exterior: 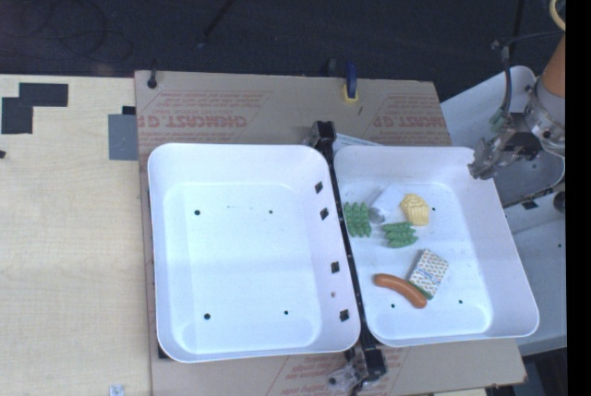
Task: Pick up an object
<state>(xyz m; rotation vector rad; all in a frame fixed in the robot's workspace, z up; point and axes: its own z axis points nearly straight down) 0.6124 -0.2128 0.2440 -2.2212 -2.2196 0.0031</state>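
Well, the arm (554, 99) sits off at the right edge, above the far right corner of the right bin (512, 293), with its gripper (487, 160) hanging just over the bin's far rim. I cannot tell how the gripper stands; it is small and dark against the grey, and nothing shows in its grasp.

The things to pick all lie in the right bin. A yellow block (416, 209) rests toward the far middle. Left of it, close to the wall between the bins, is a green ridged piece (357, 220), and a second green piece (399, 234) lies just near of the yellow block, between the two. A small grey bit (376, 215) sits beside the first green piece. Nearer to me, a patterned white packet (428, 272) lies tilted, and an orange sausage (401, 289) lies touching its left corner, or very nearly.

The left bin (166, 200) stands beside the right one, joined by black clips (324, 213) along the shared wall. Both rest on a cardboard sheet (240, 108) printed in red, on a pale wooden bench (65, 274). A blue and yellow clamp (351, 82) grips the sheet's far edge.
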